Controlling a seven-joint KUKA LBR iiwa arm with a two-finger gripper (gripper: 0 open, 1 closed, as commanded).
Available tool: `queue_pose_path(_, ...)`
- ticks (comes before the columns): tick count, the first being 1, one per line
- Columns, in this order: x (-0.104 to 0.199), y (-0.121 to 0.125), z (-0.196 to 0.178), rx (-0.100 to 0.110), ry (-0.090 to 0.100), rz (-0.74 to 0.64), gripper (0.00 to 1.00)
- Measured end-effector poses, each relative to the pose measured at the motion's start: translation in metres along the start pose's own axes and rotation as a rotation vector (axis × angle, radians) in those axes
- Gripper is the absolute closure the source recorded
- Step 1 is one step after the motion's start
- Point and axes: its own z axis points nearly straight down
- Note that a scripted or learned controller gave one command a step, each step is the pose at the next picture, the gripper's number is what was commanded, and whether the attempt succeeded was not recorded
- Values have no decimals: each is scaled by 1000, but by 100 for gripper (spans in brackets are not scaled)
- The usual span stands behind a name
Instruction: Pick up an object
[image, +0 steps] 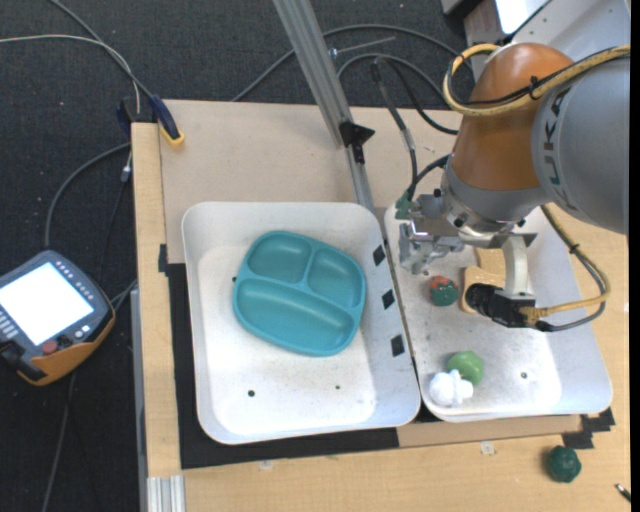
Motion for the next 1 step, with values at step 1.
queue_pose_path(1,54,-3,-6,0,0,0,100)
